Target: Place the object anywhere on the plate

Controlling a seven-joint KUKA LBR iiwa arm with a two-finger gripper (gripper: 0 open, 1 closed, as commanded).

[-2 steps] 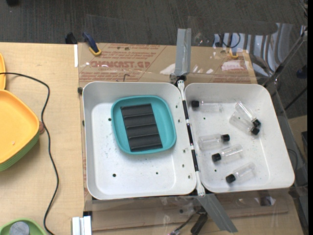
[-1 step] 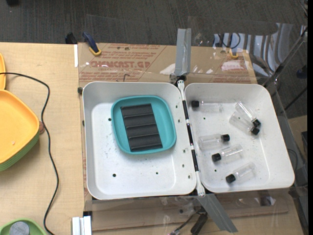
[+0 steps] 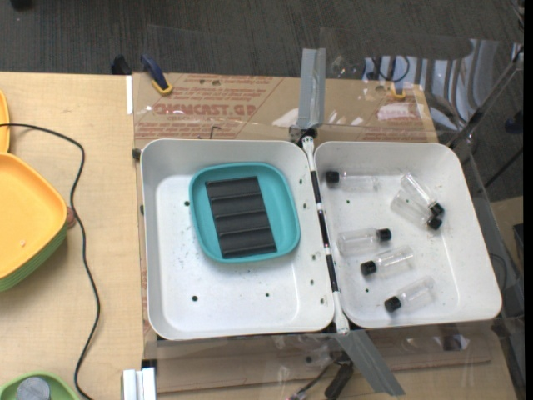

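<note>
A rounded-square teal plate (image 3: 288,211) carrying a dark ribbed slab (image 3: 240,216) lies in the left bin (image 3: 166,290). Clear plastic vials (image 3: 396,261) with black caps lie scattered, well apart, in the right bin (image 3: 470,294).

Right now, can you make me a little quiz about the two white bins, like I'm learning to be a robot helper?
1. Multiple choice: What colour is the plate in the left bin? A) red B) teal C) purple
2. True or false: The clear vials with black caps lie in the right bin.
3. Fill in: A dark ribbed ___ lies on the plate.

Key: 1) B. 2) True; they are scattered on the right bin's floor, none on the plate. 3) Block.
</note>
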